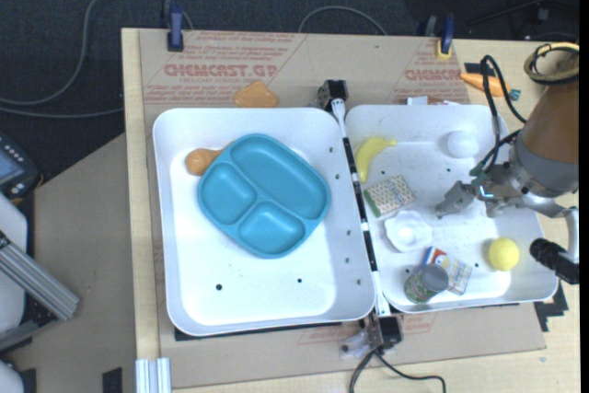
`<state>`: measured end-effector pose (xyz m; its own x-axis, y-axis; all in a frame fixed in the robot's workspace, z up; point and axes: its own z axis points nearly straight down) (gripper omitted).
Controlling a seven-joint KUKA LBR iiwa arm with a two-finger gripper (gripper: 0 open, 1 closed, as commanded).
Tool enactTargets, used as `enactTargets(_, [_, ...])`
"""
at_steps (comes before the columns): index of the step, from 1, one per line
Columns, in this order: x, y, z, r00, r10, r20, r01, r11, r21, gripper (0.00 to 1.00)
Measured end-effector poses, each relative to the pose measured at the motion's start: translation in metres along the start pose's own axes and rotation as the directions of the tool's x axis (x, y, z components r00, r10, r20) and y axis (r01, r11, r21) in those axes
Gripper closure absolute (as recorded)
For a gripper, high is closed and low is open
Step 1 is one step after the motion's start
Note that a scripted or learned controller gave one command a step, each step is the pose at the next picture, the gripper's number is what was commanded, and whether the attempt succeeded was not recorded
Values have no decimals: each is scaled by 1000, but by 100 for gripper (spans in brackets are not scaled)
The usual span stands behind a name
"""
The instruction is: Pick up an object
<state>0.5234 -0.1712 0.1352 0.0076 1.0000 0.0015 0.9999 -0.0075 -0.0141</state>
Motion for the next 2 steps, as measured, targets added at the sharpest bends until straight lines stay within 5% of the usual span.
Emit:
enactTargets(1, [-52,79,-43,1000,-8,8,8,1000,-24,0])
enactTargets(2, [-46,45,52,1000,-12,-12,12,1000,-11,0])
